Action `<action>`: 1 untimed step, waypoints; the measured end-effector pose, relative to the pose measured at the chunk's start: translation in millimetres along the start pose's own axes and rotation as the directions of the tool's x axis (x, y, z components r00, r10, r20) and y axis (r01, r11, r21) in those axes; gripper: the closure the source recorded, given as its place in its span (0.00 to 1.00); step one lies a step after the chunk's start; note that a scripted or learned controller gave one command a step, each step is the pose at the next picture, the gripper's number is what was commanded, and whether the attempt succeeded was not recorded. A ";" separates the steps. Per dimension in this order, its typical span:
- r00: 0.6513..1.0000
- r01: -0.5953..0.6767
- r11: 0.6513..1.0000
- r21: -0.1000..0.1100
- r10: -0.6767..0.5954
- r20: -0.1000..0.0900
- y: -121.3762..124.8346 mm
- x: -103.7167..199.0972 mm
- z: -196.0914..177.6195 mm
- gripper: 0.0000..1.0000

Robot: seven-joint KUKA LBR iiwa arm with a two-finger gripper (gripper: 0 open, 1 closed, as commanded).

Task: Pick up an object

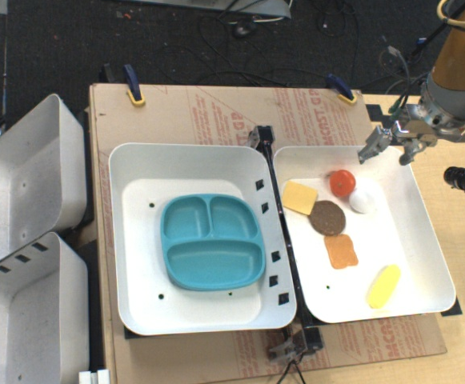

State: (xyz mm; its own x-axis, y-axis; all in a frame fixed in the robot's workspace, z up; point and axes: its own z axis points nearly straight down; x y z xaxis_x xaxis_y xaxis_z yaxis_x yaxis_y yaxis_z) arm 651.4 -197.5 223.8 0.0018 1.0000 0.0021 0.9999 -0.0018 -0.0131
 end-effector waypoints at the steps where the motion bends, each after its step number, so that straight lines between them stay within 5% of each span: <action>1: 1.000 0.003 1.000 -0.014 -0.003 0.003 2.9 0.9 -9.1 0.00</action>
State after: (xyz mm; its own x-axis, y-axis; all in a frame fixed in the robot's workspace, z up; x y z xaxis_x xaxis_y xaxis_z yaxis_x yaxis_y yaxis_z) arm 654.4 -196.6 232.8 -0.0015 1.0000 -0.0008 1.0000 0.0015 0.0010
